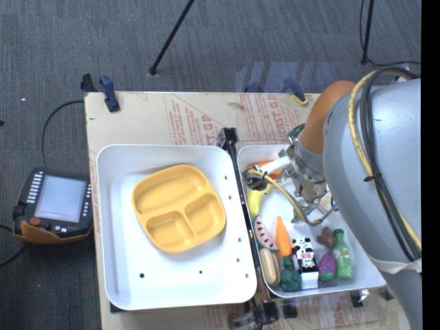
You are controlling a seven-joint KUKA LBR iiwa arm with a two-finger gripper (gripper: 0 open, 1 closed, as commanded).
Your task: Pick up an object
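Note:
My gripper (303,192) hangs low over the back half of the right bin (371,275), under the grey arm and its orange band (322,119). Cables loop around the wrist and hide what lies under it. Toy foods fill this bin: a yellow banana (254,202) just left of the gripper, a watermelon slice (262,229), an orange carrot (282,234), a tan bread roll (269,266), a black-and-white cow (304,253), green broccoli (290,279), purple grapes (325,266) and a green bottle (342,256). Nothing shows between the fingers.
The left bin (117,267) holds a yellow divided plate (179,207). A black divider (239,184) runs between the bins. Blue clamps (107,92) grip the bench's back edge. A teach pendant (52,205) lies on the floor at left.

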